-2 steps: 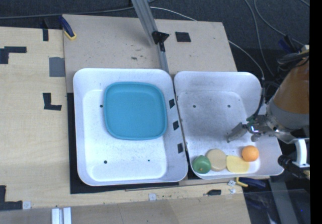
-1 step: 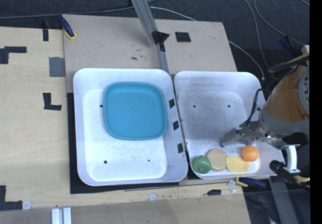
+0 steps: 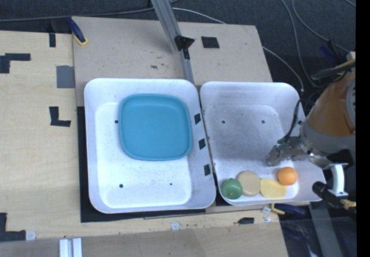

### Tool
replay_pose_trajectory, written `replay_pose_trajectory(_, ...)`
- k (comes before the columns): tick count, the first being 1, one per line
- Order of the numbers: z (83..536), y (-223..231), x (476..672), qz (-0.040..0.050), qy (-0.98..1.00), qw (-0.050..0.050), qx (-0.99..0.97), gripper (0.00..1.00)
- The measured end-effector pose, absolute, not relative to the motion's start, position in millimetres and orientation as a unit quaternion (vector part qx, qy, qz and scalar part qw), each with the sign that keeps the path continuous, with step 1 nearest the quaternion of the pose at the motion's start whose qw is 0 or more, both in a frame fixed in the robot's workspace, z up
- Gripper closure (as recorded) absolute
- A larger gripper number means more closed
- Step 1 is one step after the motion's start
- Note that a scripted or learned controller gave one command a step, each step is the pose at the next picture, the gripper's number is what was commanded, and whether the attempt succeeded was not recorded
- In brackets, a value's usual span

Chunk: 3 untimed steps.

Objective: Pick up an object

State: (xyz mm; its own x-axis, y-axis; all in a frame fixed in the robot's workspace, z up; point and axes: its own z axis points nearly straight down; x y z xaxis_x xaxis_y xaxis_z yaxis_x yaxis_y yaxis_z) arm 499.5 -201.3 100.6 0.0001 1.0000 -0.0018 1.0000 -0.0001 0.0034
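Since our gripper (image 3: 278, 156) hangs just above the orange ball (image 3: 287, 176), finger state impossible to tell, we should descend centred, avoiding the yellow piece (image 3: 272, 188) beside it.

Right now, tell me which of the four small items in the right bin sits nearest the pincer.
The orange ball, rightmost of the row along the near wall, just below the pincer. The yellow piece, tan disc and green ball lie progressively farther left.
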Motion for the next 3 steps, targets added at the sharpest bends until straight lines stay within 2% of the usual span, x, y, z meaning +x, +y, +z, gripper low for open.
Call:
replay_pose_trajectory(1,161.2,-202.7,497.4,0.0003,0.707,0.001,0.707,1.00)
replay_pose_trajectory(3,244.1,-197.7,494.1,0.0003,0.707,0.001,0.707,1.00)
